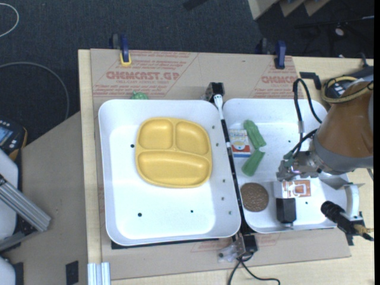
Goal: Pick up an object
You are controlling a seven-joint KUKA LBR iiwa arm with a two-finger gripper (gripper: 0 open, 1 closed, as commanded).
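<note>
The bench [148, 70] is faced with brown board printed "CHEMCAST GP" in red, once behind each bin. In the left bin [119, 177] sits a yellow divided plate [174, 152]. The right bin [270, 114] holds a green piece [254, 134], another green piece [253, 162], a small red, white and blue carton [239, 143], lettering unreadable, a brown disc [254, 196], an orange-and-white card [297, 189] and a black block [285, 210]. The jaws [292, 172] hang just above the card; I cannot tell their state
</note>
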